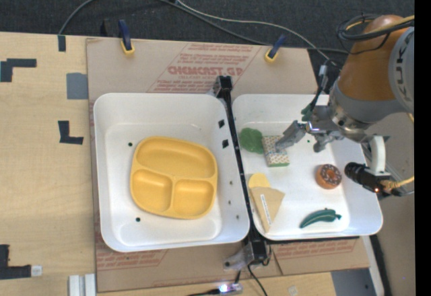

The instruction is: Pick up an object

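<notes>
Tool point(302, 133) hangs low over the right bin point(367, 224), its two fingers spread apart with nothing between them, the nearer fingertip just above the small speckled block point(276, 152), which looks like the thing to pick. To grasp well, I judge it should centre over that block so one finger lands on each side, keep clear of the green lump point(252, 140) just beyond it, then drop straight and close. Farther off lie the round donut-like piece point(328, 176), the yellow wedge point(264, 202) and the dark green pepper point(320, 218); the yellow tray point(174, 177) sits in the far bin.
</notes>
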`<act>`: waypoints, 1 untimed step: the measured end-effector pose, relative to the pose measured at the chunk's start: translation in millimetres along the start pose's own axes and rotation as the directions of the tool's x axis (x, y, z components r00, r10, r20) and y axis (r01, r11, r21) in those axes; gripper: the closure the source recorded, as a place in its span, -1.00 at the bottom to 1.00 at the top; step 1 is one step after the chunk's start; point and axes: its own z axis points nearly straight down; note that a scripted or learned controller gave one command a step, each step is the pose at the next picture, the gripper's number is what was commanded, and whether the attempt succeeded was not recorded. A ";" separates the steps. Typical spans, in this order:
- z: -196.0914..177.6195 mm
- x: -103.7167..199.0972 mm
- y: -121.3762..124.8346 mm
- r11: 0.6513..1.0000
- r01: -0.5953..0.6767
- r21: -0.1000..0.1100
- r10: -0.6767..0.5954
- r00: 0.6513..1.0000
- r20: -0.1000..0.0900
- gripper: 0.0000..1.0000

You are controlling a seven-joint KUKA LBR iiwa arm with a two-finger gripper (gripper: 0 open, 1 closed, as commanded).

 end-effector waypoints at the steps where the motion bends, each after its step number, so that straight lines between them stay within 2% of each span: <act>1: -7.3 0.3 2.7 1.000 0.003 -0.013 -0.003 1.000 0.001 -1.00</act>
